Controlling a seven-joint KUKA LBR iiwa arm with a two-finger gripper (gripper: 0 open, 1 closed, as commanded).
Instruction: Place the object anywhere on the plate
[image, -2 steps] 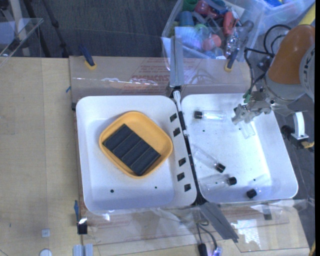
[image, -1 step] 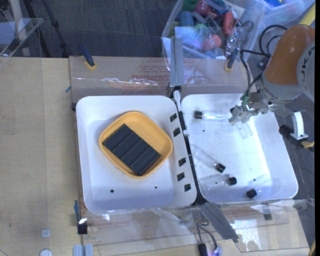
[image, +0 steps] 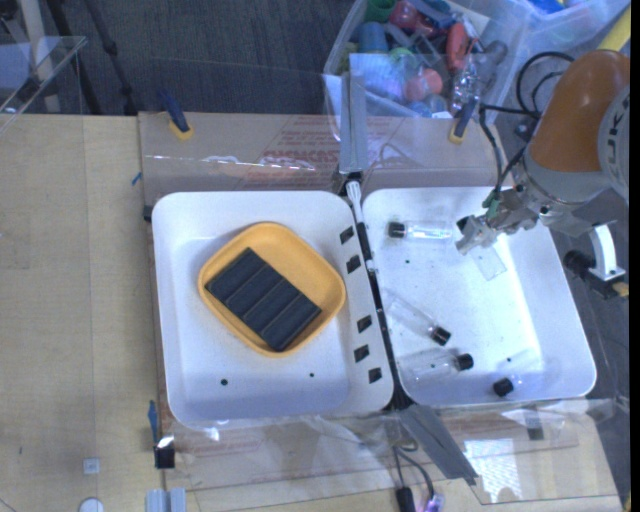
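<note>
Two shallow white bins are sitting side by side on the bench. Lying in the left bin (image: 180, 390), toward its centre, a yellow plate (image: 325, 290) of rounded-square shape is already carrying a dark ribbed rectangular slab (image: 262, 294), matte and grooved. Scattered across the right bin (image: 560, 300) are clear vials with black caps: one (image: 418, 231) near the back edge, one (image: 420, 322) at mid-floor, another (image: 436, 364) by the front edge, plus a loose black cap (image: 502, 386) near the front right corner. The gripper (image: 478, 233) is hovering over the right bin's back half; its fingertips are blurring into glare, so whether it is clamping anything is beyond telling, possibly a clear piece. Judging from this, the transfer is not yet done.
</note>
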